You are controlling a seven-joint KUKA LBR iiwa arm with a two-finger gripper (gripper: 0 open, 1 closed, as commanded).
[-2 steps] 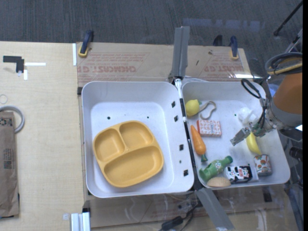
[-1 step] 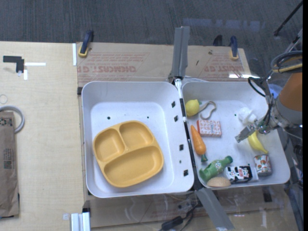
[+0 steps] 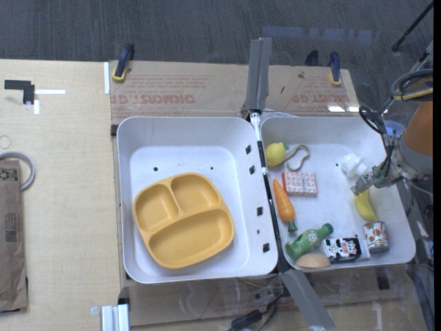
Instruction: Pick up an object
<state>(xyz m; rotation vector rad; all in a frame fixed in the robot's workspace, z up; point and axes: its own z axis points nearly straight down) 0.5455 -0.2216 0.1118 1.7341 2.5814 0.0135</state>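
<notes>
1. Right now, in the camera view, the hand point(image 3: 364, 182) sits low at the right side of the right white plastic bin point(image 3: 324, 135), just above the curved yellow toy banana point(image 3: 365, 205). Whether it is spread or pressed together I cannot tell, since its tip is a small blur.
2. Taking the banana as landmark: a crumpled white scrap point(image 3: 351, 164) lies just above it, and a small red-and-white can point(image 3: 376, 236) just below. A black-and-white carton point(image 3: 342, 249) sits further down to the left, beside a green plastic bottle point(image 3: 309, 241). An orange toy carrot point(image 3: 284, 202), a pink patterned box point(image 3: 300, 184) and a yellow toy lemon point(image 3: 275, 154) lie well to its left.
3. Judging by looks, the banana is light, stiff and smooth, so it could slip; gripping across its narrow middle seems safest.
</notes>
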